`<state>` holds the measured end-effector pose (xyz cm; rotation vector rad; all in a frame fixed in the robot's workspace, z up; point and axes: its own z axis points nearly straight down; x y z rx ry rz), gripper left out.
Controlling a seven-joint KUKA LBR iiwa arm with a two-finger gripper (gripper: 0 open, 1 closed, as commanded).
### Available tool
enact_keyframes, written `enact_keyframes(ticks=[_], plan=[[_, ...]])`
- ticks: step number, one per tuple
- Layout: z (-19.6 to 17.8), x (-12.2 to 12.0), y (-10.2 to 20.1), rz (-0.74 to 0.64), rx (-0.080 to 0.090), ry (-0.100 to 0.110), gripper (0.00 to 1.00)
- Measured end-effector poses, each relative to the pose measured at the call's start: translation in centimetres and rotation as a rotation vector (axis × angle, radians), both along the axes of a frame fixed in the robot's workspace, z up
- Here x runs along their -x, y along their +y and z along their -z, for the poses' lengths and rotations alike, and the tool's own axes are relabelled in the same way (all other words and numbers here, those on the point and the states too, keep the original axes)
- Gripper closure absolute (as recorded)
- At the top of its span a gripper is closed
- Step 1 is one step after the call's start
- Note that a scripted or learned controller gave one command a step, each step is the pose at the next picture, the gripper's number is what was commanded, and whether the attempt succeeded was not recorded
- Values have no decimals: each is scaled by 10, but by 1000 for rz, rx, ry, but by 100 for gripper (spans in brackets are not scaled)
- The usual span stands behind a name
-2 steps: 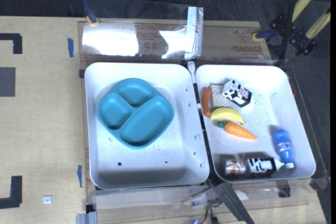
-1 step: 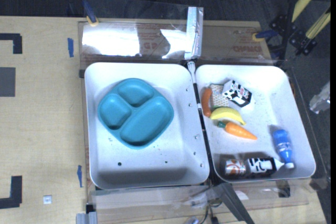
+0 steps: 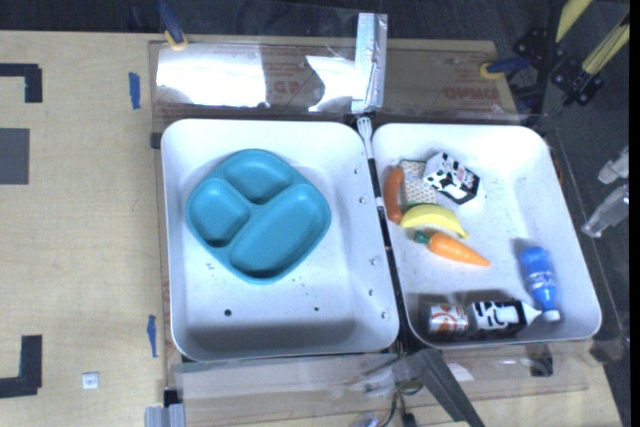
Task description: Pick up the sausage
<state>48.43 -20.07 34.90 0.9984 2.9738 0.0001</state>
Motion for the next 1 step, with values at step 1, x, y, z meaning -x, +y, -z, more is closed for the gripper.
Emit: enact_keyframes(ticks=[1], plan=[[4,4,1,54,-2,2,0]])
